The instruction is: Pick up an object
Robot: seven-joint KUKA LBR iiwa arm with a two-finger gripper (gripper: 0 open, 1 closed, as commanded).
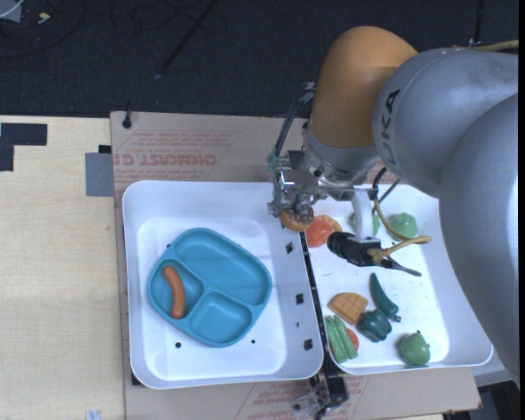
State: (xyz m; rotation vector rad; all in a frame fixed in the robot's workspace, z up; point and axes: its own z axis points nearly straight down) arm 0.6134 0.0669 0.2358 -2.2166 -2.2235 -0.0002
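- Camera view: the hand (pixel 290 206) hangs over the far end of the wall where the left bin (pixel 136 322) and the right bin (pixel 459 326) meet on the bench (pixel 52 278).
- Whether the hand is released or clenched cannot be told.
- An orange-brown piece (pixel 295 220) sits right at the hand's tip; a grasp cannot be confirmed.
- Just right of it, in the right bin, lies a red-orange toy (pixel 324 231).
- Nearer in that bin lie a waffle piece (pixel 348 305), a dark green pepper (pixel 384 293) and a green ball (pixel 414 348).
- The left bin holds a blue divided plate (pixel 232 274), with a sausage (pixel 175 291) in its left compartment.
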